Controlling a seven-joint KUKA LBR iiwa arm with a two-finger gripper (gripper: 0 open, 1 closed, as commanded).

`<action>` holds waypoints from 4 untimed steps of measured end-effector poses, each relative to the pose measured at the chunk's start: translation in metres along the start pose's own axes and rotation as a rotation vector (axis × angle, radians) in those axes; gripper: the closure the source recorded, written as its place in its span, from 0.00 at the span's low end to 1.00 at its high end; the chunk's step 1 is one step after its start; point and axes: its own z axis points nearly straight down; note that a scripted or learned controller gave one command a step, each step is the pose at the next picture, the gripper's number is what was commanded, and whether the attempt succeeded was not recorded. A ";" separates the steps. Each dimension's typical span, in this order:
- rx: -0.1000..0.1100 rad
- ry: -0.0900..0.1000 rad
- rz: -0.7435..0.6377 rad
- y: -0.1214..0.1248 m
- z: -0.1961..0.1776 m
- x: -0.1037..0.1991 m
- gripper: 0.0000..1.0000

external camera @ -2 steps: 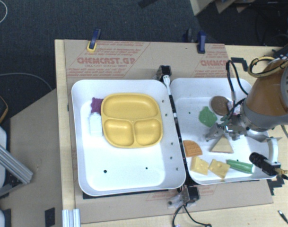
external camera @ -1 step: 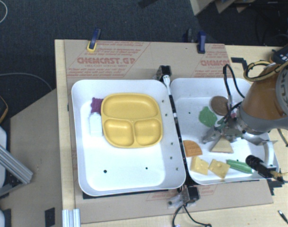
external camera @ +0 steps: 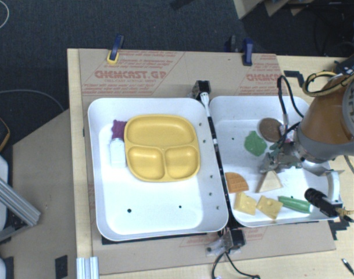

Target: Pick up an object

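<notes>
Two shallow white plastic bins are shown side by side on a brown cardboard sheet (external camera: pixel 165 71). The left bin (external camera: pixel 159 220) is largely taken up by one yellow three-compartment plastic tray (external camera: pixel 162 147); one purple block (external camera: pixel 118 128) and one white bottle-like piece (external camera: pixel 116 152) are wedged beside its left edge. The right bin (external camera: pixel 235 112) is crowded with small toy foods: two yellow cheese-like cubes (external camera: pixel 257 204), one pale wedge (external camera: pixel 271 182), one orange-brown flat slice (external camera: pixel 237 182), one green leafy lump (external camera: pixel 255 144), one brown round disc (external camera: pixel 270 129) and one green stick (external camera: pixel 293 203). The grey two-finger gripper (external camera: pixel 275 163) is lowered among them, just above the pale wedge; whether its fingers are apart or together cannot be told.
</notes>
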 end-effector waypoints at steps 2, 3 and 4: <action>-0.009 -0.003 -0.004 0.018 -0.116 0.011 1.00; -0.006 -0.003 -0.003 0.019 -0.131 0.011 1.00; 0.002 0.002 -0.005 -0.015 -0.139 0.054 1.00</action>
